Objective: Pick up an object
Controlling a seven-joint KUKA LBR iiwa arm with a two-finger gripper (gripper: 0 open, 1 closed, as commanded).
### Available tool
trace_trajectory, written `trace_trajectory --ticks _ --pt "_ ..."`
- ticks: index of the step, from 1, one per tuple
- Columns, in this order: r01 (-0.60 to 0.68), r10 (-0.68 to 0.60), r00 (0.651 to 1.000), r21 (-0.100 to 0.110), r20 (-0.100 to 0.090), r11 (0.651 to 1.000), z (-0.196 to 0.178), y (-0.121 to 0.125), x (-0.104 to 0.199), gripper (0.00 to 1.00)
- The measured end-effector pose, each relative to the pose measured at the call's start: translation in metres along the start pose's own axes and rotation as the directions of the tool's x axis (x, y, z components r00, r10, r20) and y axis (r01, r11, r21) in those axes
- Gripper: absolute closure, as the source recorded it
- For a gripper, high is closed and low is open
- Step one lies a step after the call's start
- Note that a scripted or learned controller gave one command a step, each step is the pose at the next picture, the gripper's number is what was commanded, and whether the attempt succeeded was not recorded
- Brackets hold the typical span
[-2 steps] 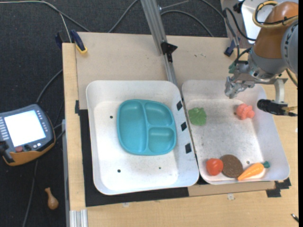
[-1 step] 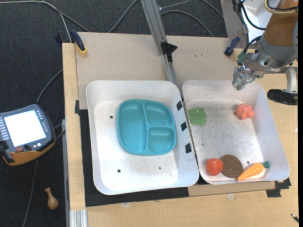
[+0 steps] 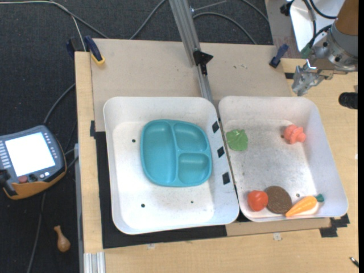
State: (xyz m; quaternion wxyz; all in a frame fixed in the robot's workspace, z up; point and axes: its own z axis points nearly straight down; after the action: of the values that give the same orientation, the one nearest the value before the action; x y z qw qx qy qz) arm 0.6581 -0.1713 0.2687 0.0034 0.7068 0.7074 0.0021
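Gripper: your gripper [image 3: 303, 83] hangs above the bench just past the right bin's far rim, over no object; you cannot tell from here whether it is parted or closed.
Right bin [image 3: 273, 152]: it holds every loose object.
Carrot [image 3: 302, 206]: lies at the near right corner, long axis running low-left to high-right, orange tip pointing left, green stub toward the right wall, touching the brown disc.
Brown disc [image 3: 278, 199]: flat, between carrot and tomato.
Tomato [image 3: 257, 200]: just left of the disc.
Green piece [image 3: 237, 140]: against the left wall.
Pink piece [image 3: 294, 133]: far right area.
Left bin [image 3: 122, 152]: carries a blue divided plate [image 3: 175, 152].
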Motion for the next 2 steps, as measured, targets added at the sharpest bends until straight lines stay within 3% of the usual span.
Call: trace_trajectory --ticks 2 --pt "0.004 -0.004 1.000 0.011 -0.005 1.000 -0.006 -0.050 0.100 1.00"
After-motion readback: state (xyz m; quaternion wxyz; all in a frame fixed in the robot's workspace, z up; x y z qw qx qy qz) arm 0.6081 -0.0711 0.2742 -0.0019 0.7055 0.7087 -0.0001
